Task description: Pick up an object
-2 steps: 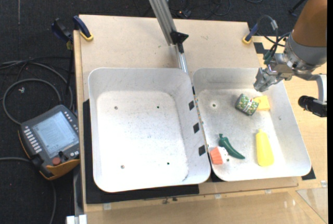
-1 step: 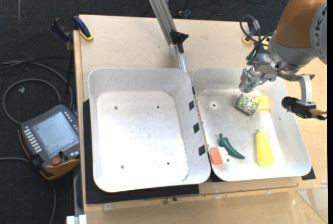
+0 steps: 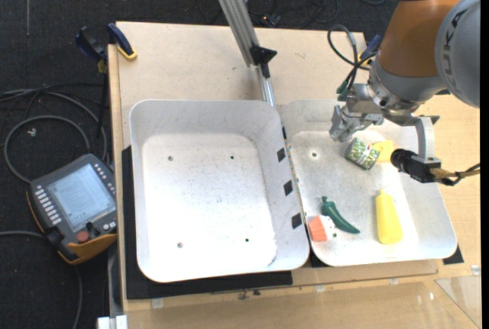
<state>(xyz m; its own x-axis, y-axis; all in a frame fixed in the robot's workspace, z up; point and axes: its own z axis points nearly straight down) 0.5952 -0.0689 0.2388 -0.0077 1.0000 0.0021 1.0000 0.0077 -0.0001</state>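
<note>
My gripper (image 3: 345, 128) hangs over the upper part of the right bin (image 3: 428, 243), reaching in from the right under the orange-banded wrist. Just right of and below it lies a green patterned can-like object (image 3: 362, 153), close to the gripper, with a small yellow piece (image 3: 382, 146) beside it. A yellow bottle-shaped object (image 3: 388, 218) lies at the bin's lower right. A green toy (image 3: 337, 215) and a small orange-and-white piece (image 3: 318, 228) lie near the bin's lower left.
The left bin (image 3: 153, 117) sits beside the right one, sharing a raised middle wall. A slanted metal pole (image 3: 233, 3) crosses above the bench. A teach pendant (image 3: 72, 201) lies left of the bench. A black cable connector (image 3: 412, 163) hangs near the can.
</note>
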